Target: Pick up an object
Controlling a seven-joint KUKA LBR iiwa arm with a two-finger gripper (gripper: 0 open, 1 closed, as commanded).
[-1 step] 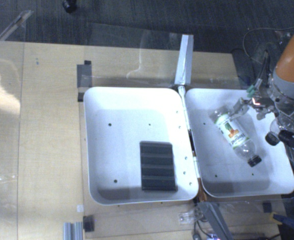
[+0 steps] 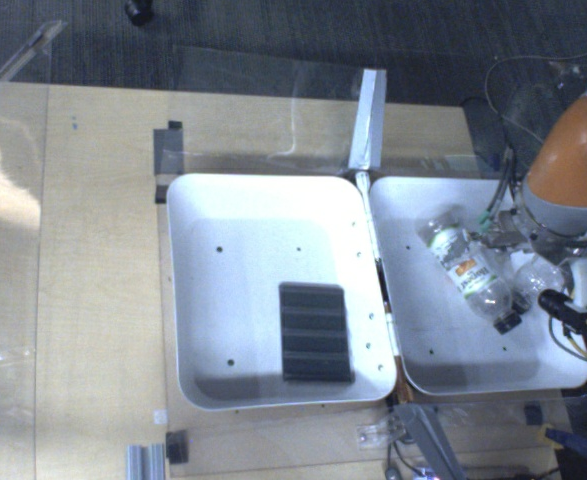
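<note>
Gripper (image 2: 521, 293) state cannot be told: it sits low in the right bin (image 2: 423, 363), largely hidden under the arm (image 2: 571, 173) and mixed with cables and clear plastic. Directly beside it, on its left, lies a clear plastic bottle (image 2: 463, 263) with a printed label, tilted on its side on the bin floor, its cap end toward the upper left. Whether the bottle is touched by the gripper is unclear. Above them the arm's orange band bulges in from the right edge. Across the divider, the left bin (image 2: 223, 218) holds 1 dark ribbed rectangular block (image 2: 314, 332), flat near its front wall. Both bins rest on a pale wooden bench (image 2: 93, 268).
</note>
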